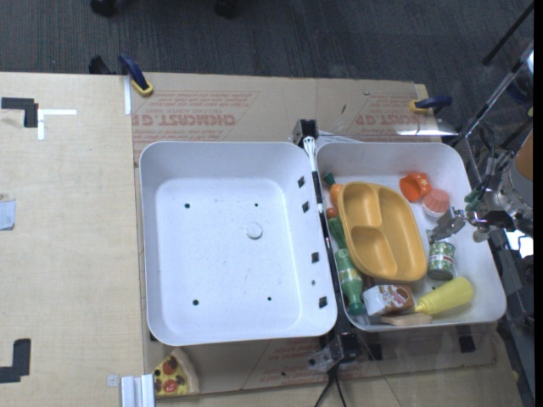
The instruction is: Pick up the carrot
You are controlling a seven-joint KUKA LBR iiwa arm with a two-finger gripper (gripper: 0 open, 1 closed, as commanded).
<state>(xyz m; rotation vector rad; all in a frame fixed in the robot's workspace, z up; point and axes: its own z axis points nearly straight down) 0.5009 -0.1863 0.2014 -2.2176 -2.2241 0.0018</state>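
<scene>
We see the gripper (pixel 448 224) at the right-hand bin (pixel 386 153), mid-right of frame, just above a small tin (pixel 441 259). Its fingers stand a bit apart w/ nothing between them. The carrot (pixel 334 195) lies at the bin's left wall, upper left of the yellow tray (pixel 383 231), well apart from the gripper, w/ the tray between them. A green bottle (pixel 347 274) runs below the carrot. The left bin (pixel 225 155) sits beside.
</scene>
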